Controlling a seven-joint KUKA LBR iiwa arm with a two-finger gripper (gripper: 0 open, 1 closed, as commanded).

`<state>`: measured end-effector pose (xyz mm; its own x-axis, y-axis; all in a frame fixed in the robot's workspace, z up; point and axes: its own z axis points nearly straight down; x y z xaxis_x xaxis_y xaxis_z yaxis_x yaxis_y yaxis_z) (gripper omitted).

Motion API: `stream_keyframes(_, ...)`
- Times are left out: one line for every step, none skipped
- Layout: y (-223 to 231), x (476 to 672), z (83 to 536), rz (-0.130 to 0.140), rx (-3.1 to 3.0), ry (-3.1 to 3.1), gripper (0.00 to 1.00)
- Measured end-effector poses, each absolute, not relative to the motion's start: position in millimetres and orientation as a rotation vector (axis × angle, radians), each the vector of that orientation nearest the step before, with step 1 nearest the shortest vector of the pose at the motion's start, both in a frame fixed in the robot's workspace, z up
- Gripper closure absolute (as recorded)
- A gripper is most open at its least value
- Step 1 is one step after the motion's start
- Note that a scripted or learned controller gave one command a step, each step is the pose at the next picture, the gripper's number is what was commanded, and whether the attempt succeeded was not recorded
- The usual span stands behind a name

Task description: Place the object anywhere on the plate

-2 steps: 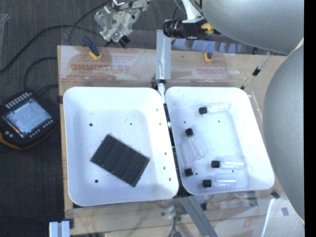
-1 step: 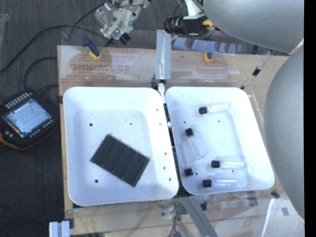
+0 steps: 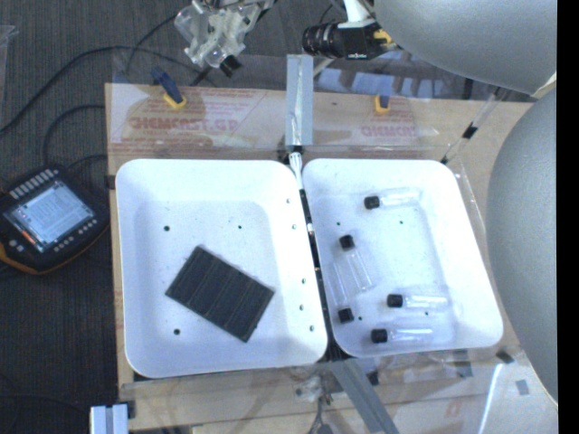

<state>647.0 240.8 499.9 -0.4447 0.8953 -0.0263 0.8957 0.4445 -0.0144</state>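
Note:
A dark ribbed rectangular plate (image 3: 220, 294) lies flat and turned at an angle in the left bin (image 3: 145, 197), toward its front. Several clear tubes with black caps lie in the right bin (image 3: 470, 242), among them one at the back (image 3: 391, 199), one near the middle (image 3: 355, 262) and one at the front (image 3: 401, 335). My gripper (image 3: 213, 33) hangs high at the top of the view, beyond the left bin's back edge and far from both the plate and the tubes. It is small and glinting, so its contents are unclear.
The grey arm (image 3: 470, 16) fills the upper right and right side. A handheld control pendant (image 3: 47, 217) lies left of the bench. Clamps (image 3: 168, 89) and a metal bar (image 3: 298, 98) sit along the back board, and cables trail over the floor.

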Motion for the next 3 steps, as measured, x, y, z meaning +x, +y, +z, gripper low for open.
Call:
stream_keyframes(241.9, 647.3, 508.2, -0.045, 1.646, 2.656, 1.00)
stream_keyframes(243.1, 647.7, 516.4, -0.049, 1.644, 2.655, 1.00)
stream_keyframes(244.2, 648.1, 524.6, -0.053, 1.643, 2.654, 1.00)
